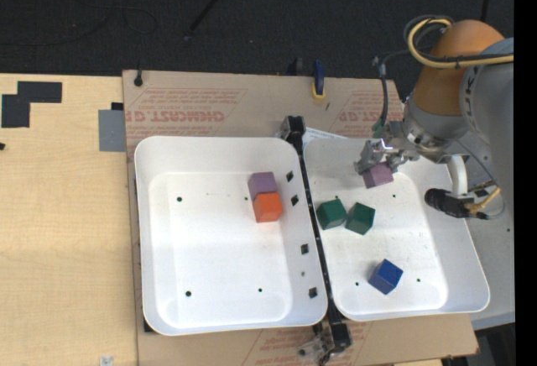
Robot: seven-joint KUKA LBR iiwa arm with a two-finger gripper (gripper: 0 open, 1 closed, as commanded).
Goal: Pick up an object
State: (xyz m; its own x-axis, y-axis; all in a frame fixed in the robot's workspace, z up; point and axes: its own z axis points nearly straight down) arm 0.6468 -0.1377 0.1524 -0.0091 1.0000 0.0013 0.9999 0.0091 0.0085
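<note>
Purple block, in the upper part of the right bin, right of frame centre, clamped between the fingers of the gripper. Two green blocks lie side by side below it; a blue block lies lower still. In the left bin, a second purple block touches an orange block.

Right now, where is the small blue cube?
The small blue cube lies in the right-hand white bin, near its front edge, below and right of the two dark green cubes.
</note>
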